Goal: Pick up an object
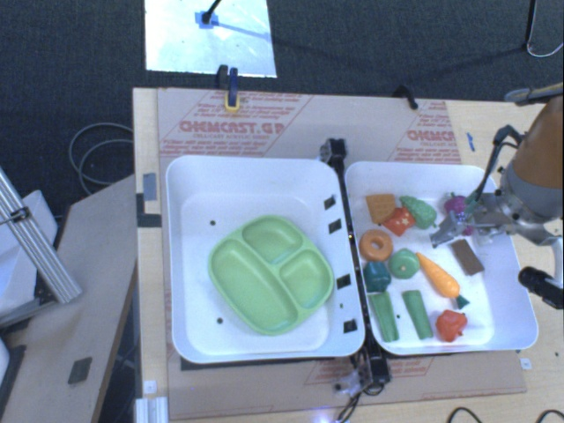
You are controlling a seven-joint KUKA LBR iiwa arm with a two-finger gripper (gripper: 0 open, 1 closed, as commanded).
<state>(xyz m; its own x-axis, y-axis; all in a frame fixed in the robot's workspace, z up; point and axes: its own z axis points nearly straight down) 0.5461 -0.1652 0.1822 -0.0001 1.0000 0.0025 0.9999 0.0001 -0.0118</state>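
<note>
While the arm point(538, 161) reaches in from the right edge, its tool point(449, 229) hangs low over the right bin point(515, 324), near that bin's upper right part; whether it is apart or together cannot be told, as the tip is small and blurred. A purple piece point(456, 205) lies just beside the tool, and a brown block point(466, 256) lies just below it on the bin floor; nothing can be seen clamped in the tool.

Other toys fill the right bin. A tan wedge point(381, 206) sits at the upper left, with a red piece point(397, 222) and a green pepper point(420, 211) close to its right. Below them lie an orange ring point(375, 245), a teal piece point(376, 276) and a round green piece point(404, 263). A carrot point(438, 275) lies at a slant near the middle. Two green sticks point(383, 315) point(418, 314) lie side by side along the lower part, and a red tomato point(451, 324) rests at the lower right.

A green divided plate point(270, 274) lies in the left bin point(189, 236). Both bins sit side by side on a board on the table point(467, 122)
</note>
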